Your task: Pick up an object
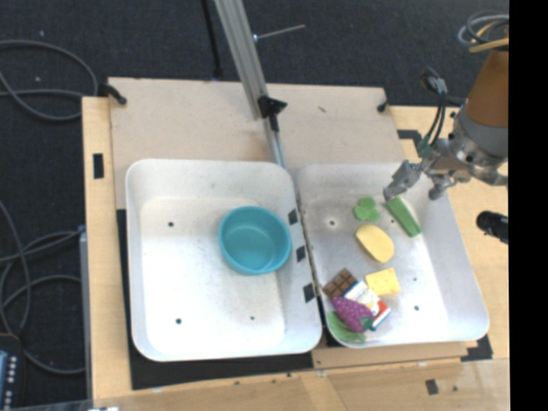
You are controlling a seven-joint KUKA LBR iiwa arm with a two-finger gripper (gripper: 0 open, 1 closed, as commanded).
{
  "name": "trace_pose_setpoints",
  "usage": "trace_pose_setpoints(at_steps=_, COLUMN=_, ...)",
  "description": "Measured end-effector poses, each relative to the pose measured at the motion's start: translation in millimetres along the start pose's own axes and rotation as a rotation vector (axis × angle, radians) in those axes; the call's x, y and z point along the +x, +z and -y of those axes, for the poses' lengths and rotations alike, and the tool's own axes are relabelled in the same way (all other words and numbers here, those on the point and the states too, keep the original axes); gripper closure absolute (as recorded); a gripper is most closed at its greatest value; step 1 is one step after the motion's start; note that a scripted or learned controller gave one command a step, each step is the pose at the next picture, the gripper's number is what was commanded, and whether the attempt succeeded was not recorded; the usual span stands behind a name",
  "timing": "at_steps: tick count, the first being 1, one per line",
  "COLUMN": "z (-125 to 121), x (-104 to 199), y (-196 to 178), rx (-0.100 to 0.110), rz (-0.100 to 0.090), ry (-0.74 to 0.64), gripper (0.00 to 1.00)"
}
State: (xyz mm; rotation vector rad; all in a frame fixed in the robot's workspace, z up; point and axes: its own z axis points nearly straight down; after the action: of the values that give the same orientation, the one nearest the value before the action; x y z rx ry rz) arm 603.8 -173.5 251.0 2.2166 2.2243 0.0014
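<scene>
Two bins, arm over the right one

The left bin [154, 229] held a teal bowl [254, 240]. The right bin [445, 272] held a green stick [402, 216], yellow pieces and small toys; the gripper [419, 181] hung spread above the stick, gripping nothing.

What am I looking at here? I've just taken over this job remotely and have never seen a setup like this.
This is one camera fixed above a bench, looking down at a slant. The grey and orange machine at the right is a robot arm; its gripper hangs over the back of the right bin, next to a green stick. I can't see anything between its fingers. Two shallow white bins sit side by side. The left bin contains a blue bowl. The right bin also holds a small green piece, a yellow oval, a yellow block, a brown block and a purple item in a small heap.
</scene>
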Motion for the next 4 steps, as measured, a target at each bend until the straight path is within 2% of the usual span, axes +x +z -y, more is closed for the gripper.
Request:
trace_pose_setpoints(at_steps=1, z=0.0, x=0.0, y=0.0, rx=0.0, rz=0.0, ry=0.0, gripper=0.0)
trace_pose_setpoints(at_steps=3, z=3.8, x=4.9, y=86.5, rx=0.005, rz=0.002, ry=0.005, gripper=0.0)
trace_pose_setpoints(at_steps=4, z=4.0, x=7.9, y=148.9, rx=0.006, rz=0.002, ry=0.006, gripper=0.0)
